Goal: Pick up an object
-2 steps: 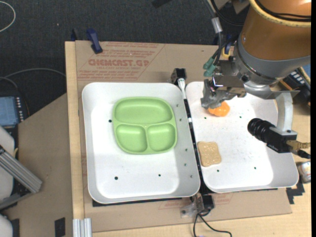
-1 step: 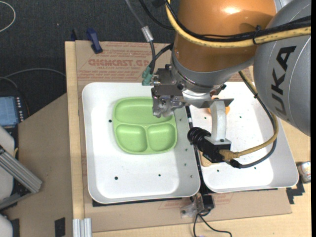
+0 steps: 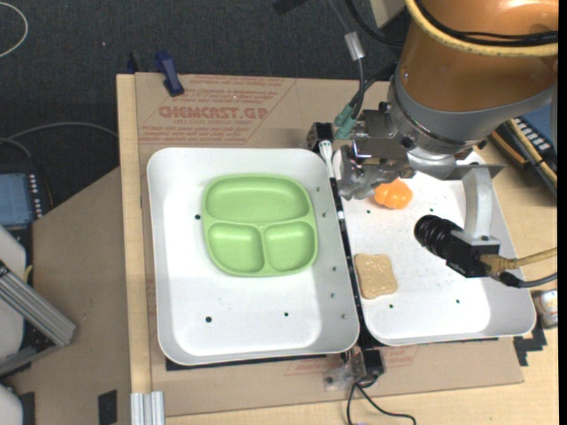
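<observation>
Small rounded orange plastic lump (image 3: 392, 194): probably light, slippery. Best pinched across the middle. Gripper (image 3: 358, 177) open or closed? Can't tell.

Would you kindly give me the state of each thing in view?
gripper: low over far left corner of right bin.
orange lump: lying on right bin floor, beside gripper.
tan slab: flat in right bin, untouched.
green plate: flat, right way up, in left bin.
</observation>
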`<state>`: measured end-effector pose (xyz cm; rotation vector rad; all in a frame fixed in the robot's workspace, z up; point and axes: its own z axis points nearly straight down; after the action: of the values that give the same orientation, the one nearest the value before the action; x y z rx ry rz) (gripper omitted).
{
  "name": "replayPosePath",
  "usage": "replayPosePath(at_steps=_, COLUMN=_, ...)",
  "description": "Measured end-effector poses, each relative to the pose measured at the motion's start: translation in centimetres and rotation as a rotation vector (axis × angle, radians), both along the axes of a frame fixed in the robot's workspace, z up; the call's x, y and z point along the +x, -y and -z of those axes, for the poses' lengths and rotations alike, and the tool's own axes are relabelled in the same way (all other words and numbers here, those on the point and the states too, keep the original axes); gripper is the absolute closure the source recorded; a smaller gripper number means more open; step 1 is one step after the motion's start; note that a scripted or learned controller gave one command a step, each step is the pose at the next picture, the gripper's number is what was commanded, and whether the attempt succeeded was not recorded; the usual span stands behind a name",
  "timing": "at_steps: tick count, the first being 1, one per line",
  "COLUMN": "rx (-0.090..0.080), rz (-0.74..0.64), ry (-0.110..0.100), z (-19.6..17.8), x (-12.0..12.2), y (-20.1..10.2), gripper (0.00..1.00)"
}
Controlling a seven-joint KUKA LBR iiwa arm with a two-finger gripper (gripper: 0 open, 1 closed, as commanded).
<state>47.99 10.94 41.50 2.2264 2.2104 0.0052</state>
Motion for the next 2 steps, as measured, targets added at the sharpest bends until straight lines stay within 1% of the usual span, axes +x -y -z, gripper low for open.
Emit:
replayPosePath(at_steps=1, rx=0.001, rz=-0.015, ry=-0.012, z=3.5, x=-0.2, y=-8.0, gripper=1.00)
replayPosePath(at_steps=2, rx=-0.002, rz=0.001, ry=-0.009, z=4.5, x=-0.1, y=-0.6, gripper=1.00)
